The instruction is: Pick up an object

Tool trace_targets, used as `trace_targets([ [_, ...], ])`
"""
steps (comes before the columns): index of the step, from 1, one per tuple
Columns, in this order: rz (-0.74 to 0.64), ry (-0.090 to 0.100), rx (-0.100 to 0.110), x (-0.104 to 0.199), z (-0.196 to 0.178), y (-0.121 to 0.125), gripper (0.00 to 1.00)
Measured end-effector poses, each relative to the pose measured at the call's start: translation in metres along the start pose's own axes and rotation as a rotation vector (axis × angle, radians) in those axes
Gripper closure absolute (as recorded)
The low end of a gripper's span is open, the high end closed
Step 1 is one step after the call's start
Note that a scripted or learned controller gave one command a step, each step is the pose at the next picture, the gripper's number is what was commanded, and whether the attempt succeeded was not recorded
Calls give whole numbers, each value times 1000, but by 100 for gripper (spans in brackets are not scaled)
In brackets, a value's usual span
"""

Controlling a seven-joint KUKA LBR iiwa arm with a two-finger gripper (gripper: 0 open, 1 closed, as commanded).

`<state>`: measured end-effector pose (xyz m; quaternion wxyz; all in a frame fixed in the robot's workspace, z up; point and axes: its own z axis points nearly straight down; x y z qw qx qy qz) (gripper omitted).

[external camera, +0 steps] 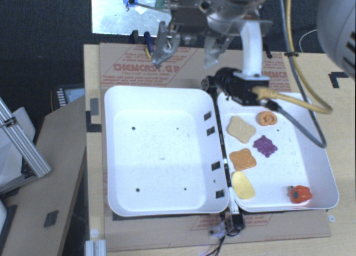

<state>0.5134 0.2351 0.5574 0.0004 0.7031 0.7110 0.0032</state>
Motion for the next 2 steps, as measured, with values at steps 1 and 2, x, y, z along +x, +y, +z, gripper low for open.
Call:
trace_targets([
  [1,0,0,0,0,0,0,0],
  [2,0,0,0,0,0,0,0],
])
